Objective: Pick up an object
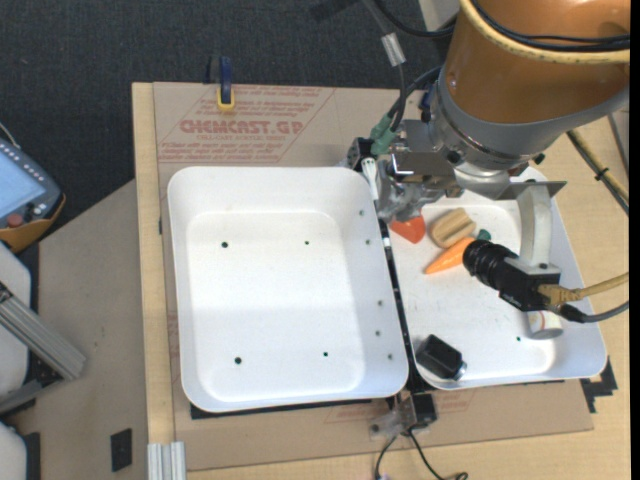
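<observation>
My gripper (pixel 402 204) hangs low over the back left corner of the right bin (pixel 570 343), under the grey and orange arm. A small red object (pixel 408 231) lies directly below and in front of it, touching or nearly touching it. To the right lie a tan bread-shaped object (pixel 452 227) and an orange carrot (pixel 446 259). A small green piece (pixel 483 236) peeks out beside the tan one. At the bin's front left rests a black block (pixel 440 356).
The left bin (pixel 200 193) adjoins the right one along a shared rim. A black cylinder with a cable (pixel 505 274), mounted on the arm, hangs over the right bin's middle. Cardboard (pixel 250 118) lies under both bins, with a blue clamp (pixel 224 80) at the back.
</observation>
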Robot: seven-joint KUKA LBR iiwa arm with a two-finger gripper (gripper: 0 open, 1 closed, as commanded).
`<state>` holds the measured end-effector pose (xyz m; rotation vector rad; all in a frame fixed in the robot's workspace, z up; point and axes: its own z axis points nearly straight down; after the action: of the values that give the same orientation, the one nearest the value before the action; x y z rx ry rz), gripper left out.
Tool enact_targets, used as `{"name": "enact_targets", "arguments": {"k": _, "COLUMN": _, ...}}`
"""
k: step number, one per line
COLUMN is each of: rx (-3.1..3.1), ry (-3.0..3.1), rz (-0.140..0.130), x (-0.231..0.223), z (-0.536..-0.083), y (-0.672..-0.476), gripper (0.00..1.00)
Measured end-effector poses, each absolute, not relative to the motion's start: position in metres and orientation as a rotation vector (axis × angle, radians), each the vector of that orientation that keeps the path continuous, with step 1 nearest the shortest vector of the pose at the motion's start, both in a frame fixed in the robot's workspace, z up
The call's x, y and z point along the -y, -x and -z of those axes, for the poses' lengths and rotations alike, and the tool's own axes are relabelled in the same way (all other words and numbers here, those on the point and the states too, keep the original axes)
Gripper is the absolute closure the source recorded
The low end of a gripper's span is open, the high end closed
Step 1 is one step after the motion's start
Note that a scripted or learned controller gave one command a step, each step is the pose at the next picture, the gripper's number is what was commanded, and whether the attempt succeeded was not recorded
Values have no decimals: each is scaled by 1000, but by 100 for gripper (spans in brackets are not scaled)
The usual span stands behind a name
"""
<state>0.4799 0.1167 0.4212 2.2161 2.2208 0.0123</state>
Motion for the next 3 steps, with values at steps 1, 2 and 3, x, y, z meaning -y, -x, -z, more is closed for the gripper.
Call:
{"name": "enact_targets", "arguments": {"k": 1, "rx": -2229, "ry": -2212, "rz": -10, "x": -181, "z": -460, "y": -479, "gripper": 100}}
{"name": "enact_targets", "arguments": {"k": 2, "rx": -2221, "ry": -2217, "rz": -10, "x": -195, "z": -517, "y": -480, "gripper": 100}}
{"name": "enact_targets", "arguments": {"k": 3, "rx": -2223, "ry": -2220, "rz": 0, "x": -195, "z": -514, "y": -479, "gripper": 0}}
